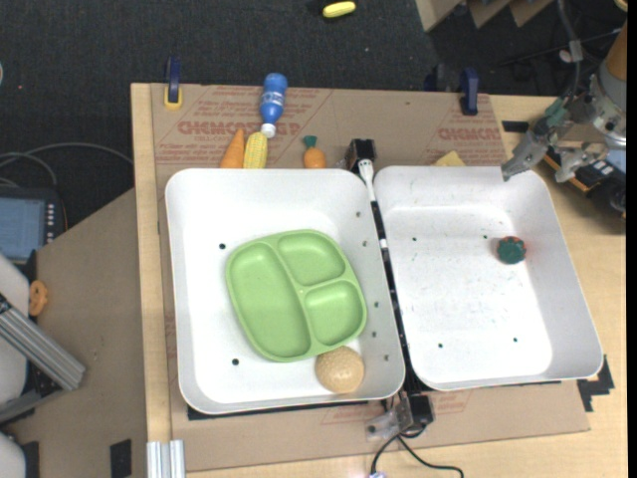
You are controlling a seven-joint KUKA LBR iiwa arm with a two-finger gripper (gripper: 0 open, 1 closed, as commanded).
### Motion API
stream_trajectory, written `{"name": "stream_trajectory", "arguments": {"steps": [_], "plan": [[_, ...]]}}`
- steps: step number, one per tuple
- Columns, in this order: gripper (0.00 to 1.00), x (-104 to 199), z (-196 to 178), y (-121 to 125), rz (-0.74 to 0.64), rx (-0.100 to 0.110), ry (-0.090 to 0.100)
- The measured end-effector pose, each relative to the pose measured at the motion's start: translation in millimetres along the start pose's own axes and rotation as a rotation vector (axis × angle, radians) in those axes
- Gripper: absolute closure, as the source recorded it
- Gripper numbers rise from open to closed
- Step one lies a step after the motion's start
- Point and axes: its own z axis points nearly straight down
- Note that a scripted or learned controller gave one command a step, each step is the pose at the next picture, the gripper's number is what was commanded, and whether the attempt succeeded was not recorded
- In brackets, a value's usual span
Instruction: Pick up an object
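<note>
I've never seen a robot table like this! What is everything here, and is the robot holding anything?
One camera looks down from above at a bench. The robot arm's gripper pokes in at the upper right, above the right bin's back corner; nothing is between its fingers. That bin has one small green and reddish toy in it. The left bin holds a green divided plate and a tan ball beside it. Behind the bins lie toy corn, a carrot and a blue and white bottle.
</note>
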Motion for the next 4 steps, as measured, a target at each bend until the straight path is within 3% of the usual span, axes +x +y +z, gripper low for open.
{"name": "stream_trajectory", "arguments": {"steps": [1,2,3,4], "plan": [[0.00,-32.0,106.2,-27.1,0.004,0.010,0.002],[0.00,-27.4,172.8,-31.3,-0.004,0.004,0.013],[1.00,-31.0,159.3,-31.0,-0.003,-0.001,0.003],[1.00,32.5,170.6,-28.3,-0.005,0.003,0.004]]}}
